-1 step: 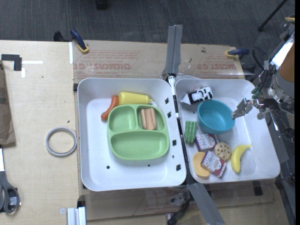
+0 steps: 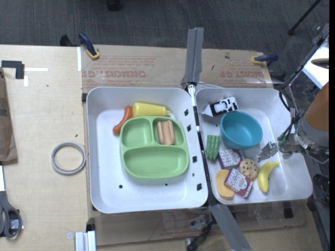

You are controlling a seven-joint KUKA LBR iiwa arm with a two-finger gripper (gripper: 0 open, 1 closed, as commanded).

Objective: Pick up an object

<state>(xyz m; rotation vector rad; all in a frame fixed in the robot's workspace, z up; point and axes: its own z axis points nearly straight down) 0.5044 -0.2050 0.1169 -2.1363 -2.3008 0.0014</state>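
Grey metal end effector [image 2: 270,150] hangs low in the right bin [image 2: 293,192], just above a yellow toy banana [image 2: 266,174]; whether it is open or closed cannot be told. Left of it sits a blue bowl [image 2: 241,129], with a cookie [image 2: 247,167] nearby. The left bin [image 2: 99,156] holds a green divided plate [image 2: 154,153] carrying a toy hot dog [image 2: 165,132].

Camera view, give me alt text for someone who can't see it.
The gripper hangs low in the right bin, just above a toy banana and beside a blue bowl. The left bin holds a green divided tray.
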